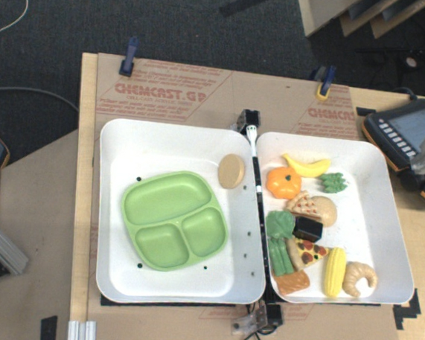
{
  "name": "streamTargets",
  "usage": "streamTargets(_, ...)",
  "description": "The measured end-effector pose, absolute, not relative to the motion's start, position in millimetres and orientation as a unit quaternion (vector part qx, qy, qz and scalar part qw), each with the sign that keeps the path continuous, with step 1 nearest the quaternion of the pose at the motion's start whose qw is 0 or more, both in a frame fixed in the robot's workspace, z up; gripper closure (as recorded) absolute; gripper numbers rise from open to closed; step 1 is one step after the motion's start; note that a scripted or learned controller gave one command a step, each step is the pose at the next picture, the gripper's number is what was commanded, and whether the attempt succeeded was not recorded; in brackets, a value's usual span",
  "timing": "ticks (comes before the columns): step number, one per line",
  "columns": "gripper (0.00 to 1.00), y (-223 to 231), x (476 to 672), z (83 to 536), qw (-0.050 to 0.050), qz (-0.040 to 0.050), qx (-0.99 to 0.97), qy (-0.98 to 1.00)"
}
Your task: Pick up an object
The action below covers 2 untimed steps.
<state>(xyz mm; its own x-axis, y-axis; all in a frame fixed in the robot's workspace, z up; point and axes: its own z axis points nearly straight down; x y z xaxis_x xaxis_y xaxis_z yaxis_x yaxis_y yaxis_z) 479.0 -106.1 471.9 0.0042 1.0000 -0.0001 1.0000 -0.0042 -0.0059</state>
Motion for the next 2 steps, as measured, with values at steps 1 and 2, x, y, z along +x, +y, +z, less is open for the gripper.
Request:
streamTargets(1, 1.0, -6.1, 479.9, 527.0, -0.003, -0.0041, -0.703, -0.711)
streamTargets(2, 1.0, -108.4, 478.4, 498.5, 0.0, 0.0018, -0.711, -0.703)
